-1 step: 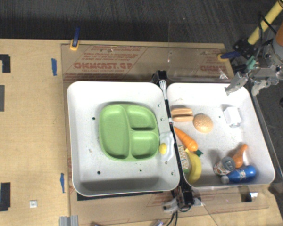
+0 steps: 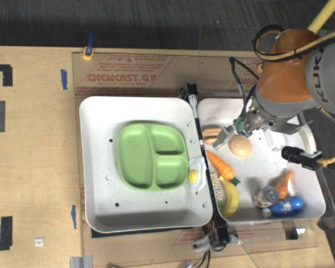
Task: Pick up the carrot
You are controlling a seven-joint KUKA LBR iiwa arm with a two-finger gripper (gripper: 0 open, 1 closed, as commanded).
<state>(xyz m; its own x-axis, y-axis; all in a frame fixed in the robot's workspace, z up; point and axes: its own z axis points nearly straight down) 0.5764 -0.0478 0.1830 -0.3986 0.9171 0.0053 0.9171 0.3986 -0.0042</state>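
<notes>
The carrot (image 2: 219, 164), orange with a green stub at its lower right end, lies at a slant by the left wall of the right bin (image 2: 312, 175). My gripper (image 2: 238, 129) hangs above the upper middle of that bin, up and to the right of the carrot and apart from it. It is just over a tan, egg-shaped object (image 2: 240, 147). The arm's grey and orange wrist covers the bin's upper right corner.
A banana (image 2: 230, 197) lies just below the carrot. A tan roll (image 2: 211, 133) is at the bin's left wall above it. A can (image 2: 266, 196), a blue bottle (image 2: 285, 206) and an orange item (image 2: 285, 183) crowd the lower right. The left bin (image 2: 100, 149) holds a green divided plate (image 2: 153, 156) and a small yellow piece (image 2: 194, 176).
</notes>
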